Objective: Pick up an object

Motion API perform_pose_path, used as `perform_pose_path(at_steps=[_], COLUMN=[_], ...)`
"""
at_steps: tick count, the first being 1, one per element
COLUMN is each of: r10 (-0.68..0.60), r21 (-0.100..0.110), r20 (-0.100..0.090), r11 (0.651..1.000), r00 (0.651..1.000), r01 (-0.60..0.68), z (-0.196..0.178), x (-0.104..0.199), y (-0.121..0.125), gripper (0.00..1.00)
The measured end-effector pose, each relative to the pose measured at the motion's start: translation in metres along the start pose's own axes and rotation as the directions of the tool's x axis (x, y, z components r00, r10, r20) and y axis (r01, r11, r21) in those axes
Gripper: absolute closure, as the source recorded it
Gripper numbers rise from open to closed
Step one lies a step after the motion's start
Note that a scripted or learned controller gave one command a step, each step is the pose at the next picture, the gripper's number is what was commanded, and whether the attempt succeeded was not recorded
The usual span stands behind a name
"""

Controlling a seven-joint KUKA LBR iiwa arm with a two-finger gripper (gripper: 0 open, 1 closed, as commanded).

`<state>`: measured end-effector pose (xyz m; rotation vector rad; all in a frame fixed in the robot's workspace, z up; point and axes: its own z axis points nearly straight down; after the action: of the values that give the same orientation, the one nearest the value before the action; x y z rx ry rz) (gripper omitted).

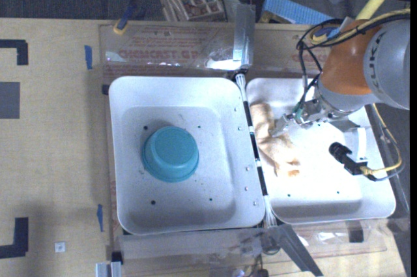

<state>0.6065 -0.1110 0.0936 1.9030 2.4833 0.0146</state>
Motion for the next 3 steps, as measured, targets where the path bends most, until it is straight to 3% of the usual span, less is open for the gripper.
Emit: perform_pose_path(at_steps=[1, 2, 3], r10=[-0.029, -0.278, -0.397], r21=[-0.001, -0.003, 0.008], r20=[0.003, 0.002, -0.006], r11=[1.000, 0.961, 0.918], r00=[1.000, 0.961, 0.918], r01=[0.029, 0.278, 0.397], z=[0.001, -0.001, -0.092], x=[-0.007, 0.013, 0.026], y=[0.053, -0.004, 0.015], gripper=[0.00, 0.00, 0.00])
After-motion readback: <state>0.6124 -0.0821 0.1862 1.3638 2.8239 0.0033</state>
